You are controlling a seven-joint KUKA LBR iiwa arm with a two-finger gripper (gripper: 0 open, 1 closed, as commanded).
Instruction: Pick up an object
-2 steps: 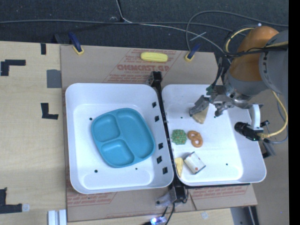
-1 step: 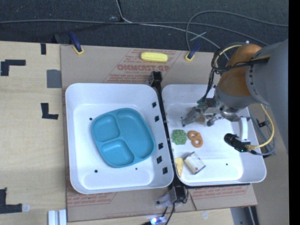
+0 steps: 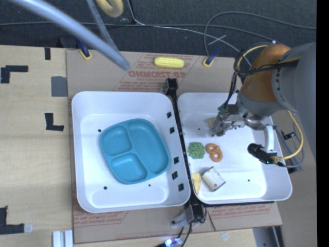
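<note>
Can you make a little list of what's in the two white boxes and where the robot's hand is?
left bin: blue divided plate
right bin: green broccoli-like toy, orange pretzel-like ring, small white block, yellow piece at the left wall
gripper: low over the right bin's upper part
behind the bins: yellow corn-like toy on cardboard
</note>
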